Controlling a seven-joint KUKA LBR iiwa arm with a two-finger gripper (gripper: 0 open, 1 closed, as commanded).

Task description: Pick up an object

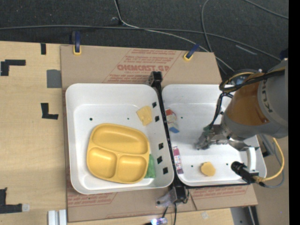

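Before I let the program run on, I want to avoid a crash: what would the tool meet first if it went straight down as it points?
Probably the bare floor of the right bin. The tool points down at it; depth is unclear.

The right bin's [187,95] white floor lies bare around the yellow disc [207,169]; the claw [204,142] hangs just above it.

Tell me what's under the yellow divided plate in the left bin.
A green thing pokes out from beneath the yellow divided plate's right edge, near the left bin's bottom corner. Most of it is covered, so what it is can't be told, nor whether anything else lies underneath.
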